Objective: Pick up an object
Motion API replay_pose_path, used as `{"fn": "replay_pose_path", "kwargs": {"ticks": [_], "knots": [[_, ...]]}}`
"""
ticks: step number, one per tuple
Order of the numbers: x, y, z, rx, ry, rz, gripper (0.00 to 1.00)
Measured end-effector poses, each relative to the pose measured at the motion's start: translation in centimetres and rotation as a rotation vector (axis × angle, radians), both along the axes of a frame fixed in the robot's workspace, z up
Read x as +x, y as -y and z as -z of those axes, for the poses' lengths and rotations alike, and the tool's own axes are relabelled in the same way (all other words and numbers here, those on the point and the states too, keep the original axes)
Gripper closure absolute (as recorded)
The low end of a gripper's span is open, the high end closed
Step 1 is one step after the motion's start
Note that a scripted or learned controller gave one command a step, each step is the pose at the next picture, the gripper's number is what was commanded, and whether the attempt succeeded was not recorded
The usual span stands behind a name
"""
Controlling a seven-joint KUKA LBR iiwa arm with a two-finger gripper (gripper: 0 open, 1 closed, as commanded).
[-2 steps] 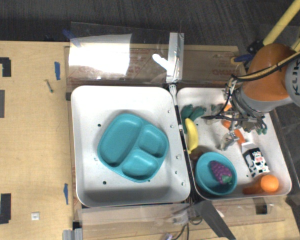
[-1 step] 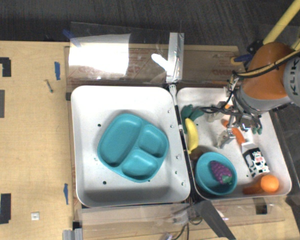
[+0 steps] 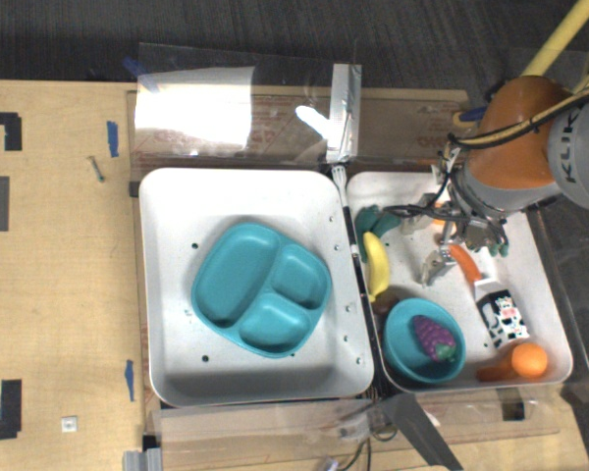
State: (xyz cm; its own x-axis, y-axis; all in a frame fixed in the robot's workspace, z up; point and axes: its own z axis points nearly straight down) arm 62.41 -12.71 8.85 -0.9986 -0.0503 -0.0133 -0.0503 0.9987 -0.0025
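The gripper hangs over the upper part of the right bin, its fingers tangled with cables and too small to tell whether they are spread or pressed together; nothing can be seen between them. The arm is cut off at the right edge. A pale wooden bench bears both white bins, with a clear plastic sheet behind and dark floor beyond. The left bin holds a teal divided plate. In the right bin lie a yellow banana, an orange carrot just beside the gripper, a teal bowl with purple grapes, a small white box and an orange fruit.
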Motion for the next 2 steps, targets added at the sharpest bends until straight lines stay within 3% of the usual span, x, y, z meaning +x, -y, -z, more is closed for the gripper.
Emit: {"fn": "replay_pose_path", "kwargs": {"ticks": [1,2], "knots": [[-3.18,0.95,-0.06,0.0,-0.003,-0.095,0.0],[-3.17,0.95,-0.06,0.0,-0.003,-0.096,0.0]]}}
